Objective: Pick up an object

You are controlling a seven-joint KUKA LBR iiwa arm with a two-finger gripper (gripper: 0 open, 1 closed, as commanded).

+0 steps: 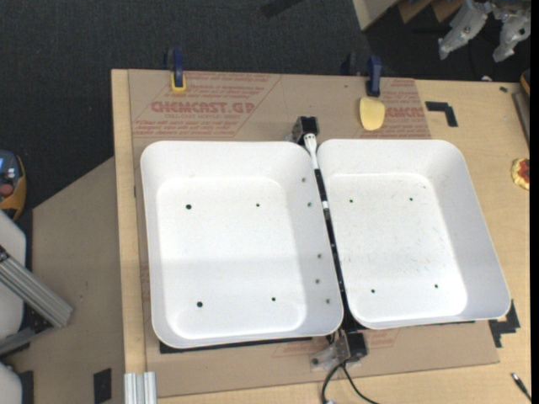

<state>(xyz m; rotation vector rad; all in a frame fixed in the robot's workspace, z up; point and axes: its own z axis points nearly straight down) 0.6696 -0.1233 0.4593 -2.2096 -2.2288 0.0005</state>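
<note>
Yellow object (372, 113) on bench (126, 192), just beyond right bin's (396, 145) far edge, gripper (484, 23) well apart, jaw state indiscernible.

Smooth white plastic bins (168, 225), cardboard-brown bench (253, 99)

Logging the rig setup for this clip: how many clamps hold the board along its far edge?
2: a clamp above the left bin, another clamp above the right bin. Others may sit outside the frame.

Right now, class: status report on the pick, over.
End effector parked past bench far right corner. Left bin, right bin: bare white floors. Yellow piece behind right bin.
</note>
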